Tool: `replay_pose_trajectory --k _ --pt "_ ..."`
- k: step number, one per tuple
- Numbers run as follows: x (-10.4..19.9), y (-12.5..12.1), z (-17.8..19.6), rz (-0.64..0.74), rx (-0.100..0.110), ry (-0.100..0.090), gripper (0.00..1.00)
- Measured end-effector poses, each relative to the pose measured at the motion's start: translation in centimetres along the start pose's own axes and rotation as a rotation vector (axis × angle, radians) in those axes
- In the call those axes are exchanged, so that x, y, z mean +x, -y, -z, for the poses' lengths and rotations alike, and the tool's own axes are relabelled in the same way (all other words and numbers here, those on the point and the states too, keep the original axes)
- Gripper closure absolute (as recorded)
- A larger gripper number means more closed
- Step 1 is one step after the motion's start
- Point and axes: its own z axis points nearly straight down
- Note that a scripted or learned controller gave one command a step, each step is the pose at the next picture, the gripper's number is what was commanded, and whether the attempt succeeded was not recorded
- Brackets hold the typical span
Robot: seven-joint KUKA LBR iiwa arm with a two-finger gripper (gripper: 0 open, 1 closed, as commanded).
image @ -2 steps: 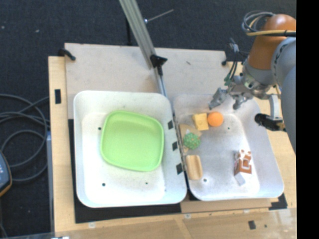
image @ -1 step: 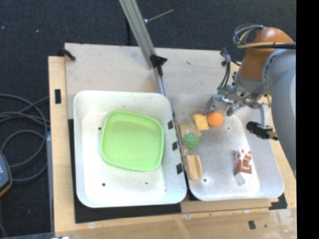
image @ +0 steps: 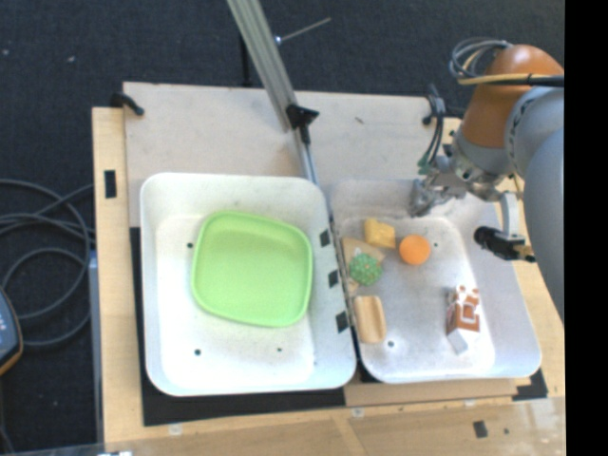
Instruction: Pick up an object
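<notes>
Down in the right bin (image: 494, 350), orange ball (image: 414, 250) sits just below-left of the gripper (image: 421, 200), whose grip state I cannot tell.

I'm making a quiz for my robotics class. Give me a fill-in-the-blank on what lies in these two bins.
1. The green plate lies in the ____ bin.
2. The round ball in the right bin is ____ in colour.
3. The gripper hangs over the ____ bin, near its far edge.
4. The yellow block lies to the ____ of the ball.

Missing words: left; orange; right; left
</notes>
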Motion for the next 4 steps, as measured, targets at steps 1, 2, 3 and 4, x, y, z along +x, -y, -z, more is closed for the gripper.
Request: replay_pose_trajectory --k 1,2,3,4 --pt "0.3 0.6 6.0 -0.001 0.001 -0.001 1.00" --pt "0.2 0.4 11.3 -0.001 0.001 -0.001 1.00" --pt "0.1 0.4 12.8 -0.001 0.005 -0.002 1.00" --pt "4.4 3.0 11.8 0.001 0.008 -0.003 1.00"
